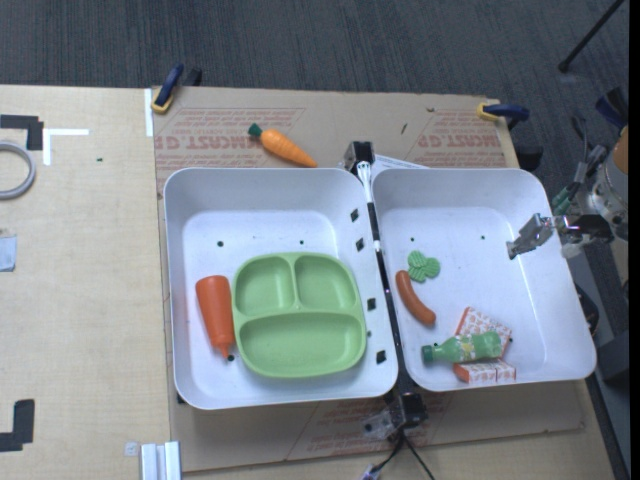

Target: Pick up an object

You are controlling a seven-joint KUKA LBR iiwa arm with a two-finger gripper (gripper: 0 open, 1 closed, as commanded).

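The 2 white bins sit side by side on the table (80, 348), and the jaws (528, 236) hang over the upper right part of the right bin (560, 358), at its right wall; whether they stand apart or together I cannot tell, and nothing shows between them. Nearest the camera, below and left of the jaws, a green bottle (465, 348) lies across a red-and-white carton (484, 340). Left of those lies a sausage (415, 298), with a small green leafy piece (423, 266) just above it. Well to the jaws' left, the left bin (190, 198) holds a green divided plate (298, 314) and an orange cylinder (215, 313). Farthest off, a toy carrot (283, 145) lies on cardboard (440, 138) behind the bins.
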